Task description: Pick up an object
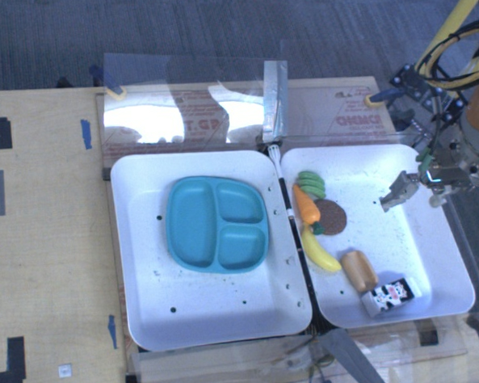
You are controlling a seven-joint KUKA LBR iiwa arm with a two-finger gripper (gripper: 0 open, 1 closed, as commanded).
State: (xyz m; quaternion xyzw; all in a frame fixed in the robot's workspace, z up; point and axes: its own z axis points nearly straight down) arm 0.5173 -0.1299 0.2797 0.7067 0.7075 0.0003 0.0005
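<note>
- Plastic toy food lies in the right bin [437, 239], bunched along its left wall: a carrot [307, 206] with a green top [310, 182], a brown round patty [332, 218], a banana [318, 253], a tan bread roll [358, 270], and a small black-and-white carton [388, 295] near the front edge.
- No one of these is marked out by the task; any would serve as the object to lift.
- Gripper [400, 191] hangs over the upper right part of the same bin, above bare white floor, and nothing sits between its fingers.
- Whether those fingers stand apart or together I cannot tell at this angle and size.
- From the gripper, the food lies to the view's left and toward the front; the patty and carrot look nearest, the carton farthest.
- Carrot and banana run lengthways roughly along the dividing wall, while the roll slants toward the carton and nearly touches it.
- My guess is that the reach has not yet begun, so the coming move would need travel leftward and a descent.
- Left bin [138, 257] holds a blue divided tray [217, 224], well apart from the gripper.
- Wooden bench [40, 239] carries both bins.
</note>
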